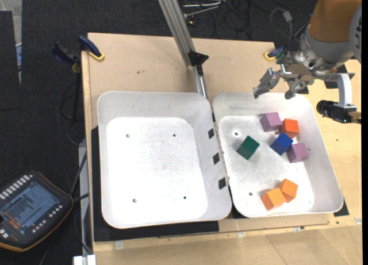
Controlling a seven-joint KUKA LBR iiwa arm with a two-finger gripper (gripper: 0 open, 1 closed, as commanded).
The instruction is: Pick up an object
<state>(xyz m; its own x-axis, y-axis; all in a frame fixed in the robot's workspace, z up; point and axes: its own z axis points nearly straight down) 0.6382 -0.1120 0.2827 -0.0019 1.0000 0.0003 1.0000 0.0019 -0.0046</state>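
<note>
So the tool (280, 84) hangs over the right bin's (322, 192) far rim, fingers spread, holding nothing. Nearest grab is the purple cube (270, 121), just below it toward the camera, with an orange cube (290, 126) touching its right side.

Counted: two white bins (109, 143); seven blocks total. Three orange (290, 126), two purple (270, 122), one blue (282, 143), one green (248, 147). One handheld control pendant (29, 209).
</note>
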